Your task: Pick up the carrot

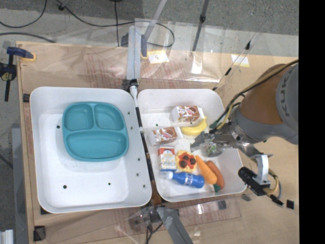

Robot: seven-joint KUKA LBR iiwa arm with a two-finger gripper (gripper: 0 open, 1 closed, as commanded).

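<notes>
The orange carrot [205, 170] lies slanted in the front right part of the right bin [219, 101], its green end pointing to the bin's front wall. A darker red-orange piece [217, 172] lies right against it. My gripper [207, 145] hangs over the right bin, just behind the carrot and in front of the banana [194, 129]. Nothing shows in its grasp, and the wrist hides its tips.
The right bin also holds two small cartons [186, 113] [166, 134], a red juice box [167, 158], a yellow item with dark berries [186, 160] and a blue bottle [189, 180], all close to the carrot's left. A teal divided plate [95, 131] sits in the left bin [38, 151].
</notes>
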